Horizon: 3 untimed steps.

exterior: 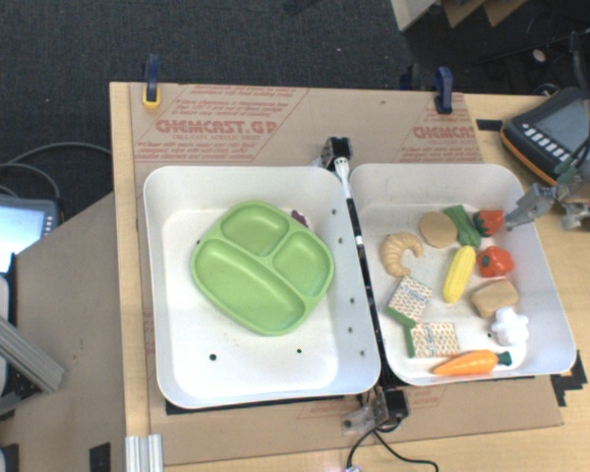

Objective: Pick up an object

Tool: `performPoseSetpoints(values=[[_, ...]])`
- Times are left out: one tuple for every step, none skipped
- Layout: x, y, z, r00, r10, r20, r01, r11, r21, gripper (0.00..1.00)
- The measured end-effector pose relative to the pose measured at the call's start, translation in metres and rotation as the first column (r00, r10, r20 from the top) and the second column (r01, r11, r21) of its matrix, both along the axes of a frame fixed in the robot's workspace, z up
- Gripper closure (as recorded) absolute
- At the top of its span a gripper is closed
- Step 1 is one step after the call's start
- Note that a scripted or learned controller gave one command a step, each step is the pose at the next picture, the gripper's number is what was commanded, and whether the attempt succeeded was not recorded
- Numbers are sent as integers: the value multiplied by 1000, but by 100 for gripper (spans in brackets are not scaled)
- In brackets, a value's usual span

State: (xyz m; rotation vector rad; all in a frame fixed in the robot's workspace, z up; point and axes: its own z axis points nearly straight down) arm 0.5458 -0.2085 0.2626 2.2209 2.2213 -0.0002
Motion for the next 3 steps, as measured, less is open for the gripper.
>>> performPoseSetpoints(values=[[-16,2,-156,1000,0,10,0,1000,-3,0],[44,9,-171,1000,4,14,-4,1000,-1,0],[121,42,-178,1000,4,-12,-4,1000,2,0]])
